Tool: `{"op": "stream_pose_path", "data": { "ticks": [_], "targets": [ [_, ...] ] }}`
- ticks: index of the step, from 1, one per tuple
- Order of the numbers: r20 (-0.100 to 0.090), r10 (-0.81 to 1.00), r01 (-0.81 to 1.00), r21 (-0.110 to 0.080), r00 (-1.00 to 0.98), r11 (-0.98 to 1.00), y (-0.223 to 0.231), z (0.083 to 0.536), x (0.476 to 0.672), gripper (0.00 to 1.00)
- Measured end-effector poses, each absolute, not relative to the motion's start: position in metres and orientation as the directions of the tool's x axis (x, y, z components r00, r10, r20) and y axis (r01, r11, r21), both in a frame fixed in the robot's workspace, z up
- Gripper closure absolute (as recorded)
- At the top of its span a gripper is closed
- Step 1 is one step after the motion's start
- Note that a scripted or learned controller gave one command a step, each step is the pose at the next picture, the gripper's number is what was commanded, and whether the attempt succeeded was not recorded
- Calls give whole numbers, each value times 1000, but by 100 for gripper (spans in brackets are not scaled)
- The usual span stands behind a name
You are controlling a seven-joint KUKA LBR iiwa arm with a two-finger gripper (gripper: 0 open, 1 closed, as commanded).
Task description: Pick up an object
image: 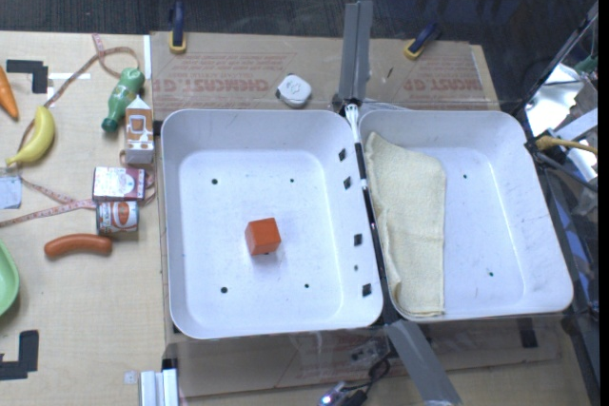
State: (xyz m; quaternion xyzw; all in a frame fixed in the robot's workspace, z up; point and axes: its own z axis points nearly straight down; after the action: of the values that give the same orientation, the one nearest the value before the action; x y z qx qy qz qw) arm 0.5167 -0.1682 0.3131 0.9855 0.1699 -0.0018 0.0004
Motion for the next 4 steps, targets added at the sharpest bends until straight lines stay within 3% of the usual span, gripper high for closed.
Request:
{"op": "stream_pose_path", "data": {
  "ticks": [1, 2, 3, 4],
  "targets": [
    [-6, 263, 263, -2, 965, -965, -101, 219, 512, 0],
    [-6, 216, 216, -1, 976, -976, -99, 193, 576, 0],
    [-4, 375, 375, -1, 927, -927, -193, 215, 562, 0],
    [-3, 368, 368, -1, 930, -930, -222, 243, 561, 0]
  ]
}}
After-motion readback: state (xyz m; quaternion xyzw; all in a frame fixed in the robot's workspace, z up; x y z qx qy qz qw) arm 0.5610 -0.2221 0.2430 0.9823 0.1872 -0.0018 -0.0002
